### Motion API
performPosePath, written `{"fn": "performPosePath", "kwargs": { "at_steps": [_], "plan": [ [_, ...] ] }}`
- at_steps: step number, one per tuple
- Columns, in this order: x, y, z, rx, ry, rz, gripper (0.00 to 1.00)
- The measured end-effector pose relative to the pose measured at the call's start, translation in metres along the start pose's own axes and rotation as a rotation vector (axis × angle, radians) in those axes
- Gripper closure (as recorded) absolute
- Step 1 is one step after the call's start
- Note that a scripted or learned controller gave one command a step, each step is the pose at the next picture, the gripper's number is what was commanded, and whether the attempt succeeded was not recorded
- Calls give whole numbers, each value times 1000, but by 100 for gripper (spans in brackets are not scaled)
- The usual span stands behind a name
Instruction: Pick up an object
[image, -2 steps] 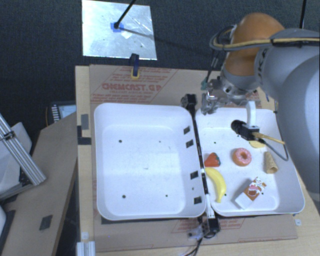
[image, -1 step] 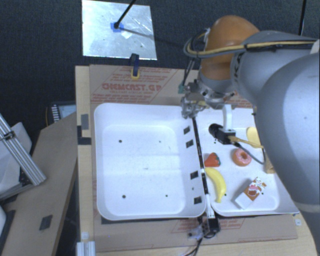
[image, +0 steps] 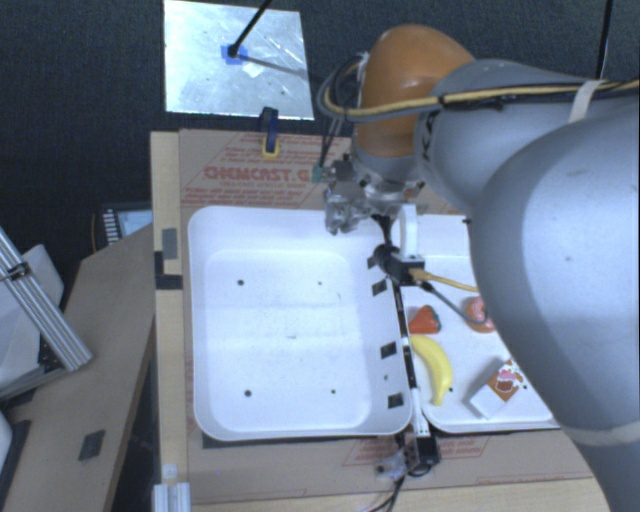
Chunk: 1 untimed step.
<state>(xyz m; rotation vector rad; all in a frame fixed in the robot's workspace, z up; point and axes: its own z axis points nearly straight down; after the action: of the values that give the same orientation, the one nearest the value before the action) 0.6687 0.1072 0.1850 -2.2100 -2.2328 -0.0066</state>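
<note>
My gripper (image: 344, 216) hangs over the far right corner of the left white bin (image: 270, 330), close to its back rim, and I see nothing held in it. In the right bin (image: 482, 422) lie a red strawberry-like piece (image: 425, 320), a yellow banana (image: 434, 366) and a small white and red box (image: 498, 388). A pinkish object (image: 479, 313) sits half hidden under the arm, with a thin dark handle (image: 449, 304) running toward it. The grey arm covers most of the right bin's far side.
Both bins rest on a cardboard sheet (image: 250, 172). A silver plate (image: 235, 55) and a yellow clamp (image: 269, 135) stand behind them. An aluminium rail (image: 40, 312) leans at the far left. The divider between the bins carries black clips (image: 389, 350).
</note>
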Motion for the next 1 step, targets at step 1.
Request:
{"fn": "performPosePath", "kwargs": {
  "at_steps": [1],
  "plan": [
    [78, -4, -110, -11, 4, -3, 100]
  ]
}}
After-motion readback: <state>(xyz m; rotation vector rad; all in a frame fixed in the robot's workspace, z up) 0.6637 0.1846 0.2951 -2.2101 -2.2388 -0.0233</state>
